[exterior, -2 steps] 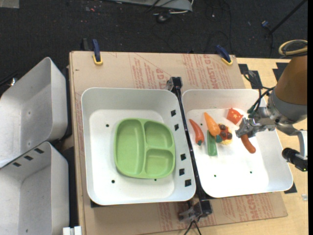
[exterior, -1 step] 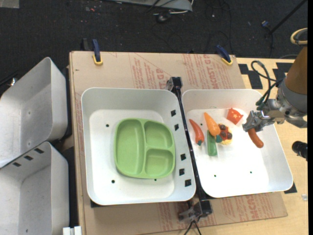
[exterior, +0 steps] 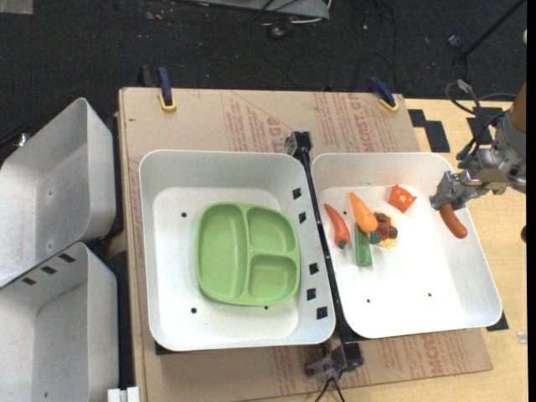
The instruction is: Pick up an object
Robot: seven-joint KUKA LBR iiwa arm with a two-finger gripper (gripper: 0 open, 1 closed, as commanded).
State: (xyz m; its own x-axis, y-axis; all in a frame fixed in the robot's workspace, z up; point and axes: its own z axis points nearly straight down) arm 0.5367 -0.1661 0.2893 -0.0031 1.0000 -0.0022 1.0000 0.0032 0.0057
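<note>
My gripper hangs at the right side of the right bin, close to its right wall. A red-orange sausage slants down from the fingertips, its upper end between them, so the gripper is shut on it. Left of it, in the middle of the bin, lies a cluster: a red chilli, an orange carrot, a green cucumber, dark grapes with a small yellow piece beside them, and a red block.
The left bin holds a green divided plate. A black divider with clips runs between the bins. Two white tubs stand at the far left. The arm's wrist reaches in over the bench's right edge.
</note>
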